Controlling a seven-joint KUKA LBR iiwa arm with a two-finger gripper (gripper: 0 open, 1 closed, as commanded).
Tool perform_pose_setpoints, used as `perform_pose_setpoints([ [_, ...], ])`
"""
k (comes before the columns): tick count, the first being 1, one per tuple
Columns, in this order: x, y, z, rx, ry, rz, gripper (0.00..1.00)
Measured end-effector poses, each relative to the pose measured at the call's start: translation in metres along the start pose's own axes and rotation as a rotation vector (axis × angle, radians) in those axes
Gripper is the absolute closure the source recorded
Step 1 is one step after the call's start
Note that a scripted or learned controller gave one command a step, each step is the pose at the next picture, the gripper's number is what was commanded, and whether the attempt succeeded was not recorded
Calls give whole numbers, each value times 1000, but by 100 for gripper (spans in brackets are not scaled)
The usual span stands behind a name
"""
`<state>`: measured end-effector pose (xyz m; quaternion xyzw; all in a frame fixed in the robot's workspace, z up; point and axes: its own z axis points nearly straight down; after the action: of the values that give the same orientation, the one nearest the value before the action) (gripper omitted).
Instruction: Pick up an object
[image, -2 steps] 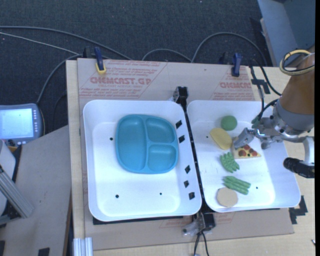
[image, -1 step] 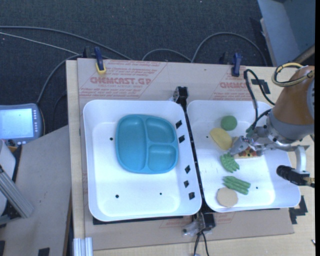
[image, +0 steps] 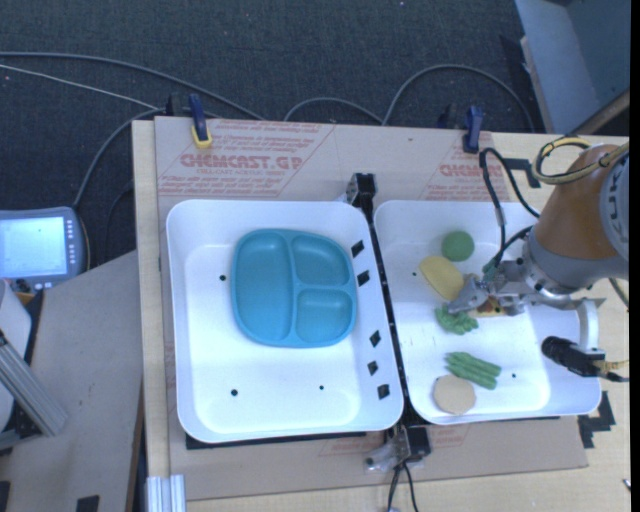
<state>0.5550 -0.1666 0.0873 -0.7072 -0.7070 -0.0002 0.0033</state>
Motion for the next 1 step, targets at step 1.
perform_pose_setpoints([
  [1, 0, 3, -10, -8, 0, 0, 100],
])
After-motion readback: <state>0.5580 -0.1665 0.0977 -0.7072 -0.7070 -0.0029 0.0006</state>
